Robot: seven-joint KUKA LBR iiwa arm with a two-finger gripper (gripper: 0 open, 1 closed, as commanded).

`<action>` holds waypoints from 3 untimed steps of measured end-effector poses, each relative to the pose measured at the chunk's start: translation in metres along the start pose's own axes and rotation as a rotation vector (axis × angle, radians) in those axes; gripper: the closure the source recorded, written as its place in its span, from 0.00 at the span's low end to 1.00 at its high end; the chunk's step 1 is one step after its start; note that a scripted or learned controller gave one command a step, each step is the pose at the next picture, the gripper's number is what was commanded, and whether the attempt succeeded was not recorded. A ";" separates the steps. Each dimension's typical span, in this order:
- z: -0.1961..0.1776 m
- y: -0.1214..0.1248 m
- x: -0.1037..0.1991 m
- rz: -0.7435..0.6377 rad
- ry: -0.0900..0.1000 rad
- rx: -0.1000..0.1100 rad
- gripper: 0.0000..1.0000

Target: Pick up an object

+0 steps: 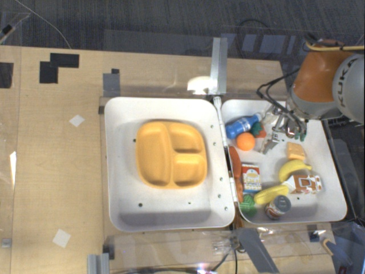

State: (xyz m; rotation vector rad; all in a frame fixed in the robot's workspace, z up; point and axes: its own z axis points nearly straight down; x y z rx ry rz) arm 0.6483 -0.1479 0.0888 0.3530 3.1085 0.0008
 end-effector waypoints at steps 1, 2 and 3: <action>-0.014 0.001 -0.003 -0.004 -0.011 0.000 1.00; -0.029 0.003 -0.007 -0.008 -0.024 -0.001 1.00; -0.044 0.004 -0.010 -0.012 -0.037 -0.001 1.00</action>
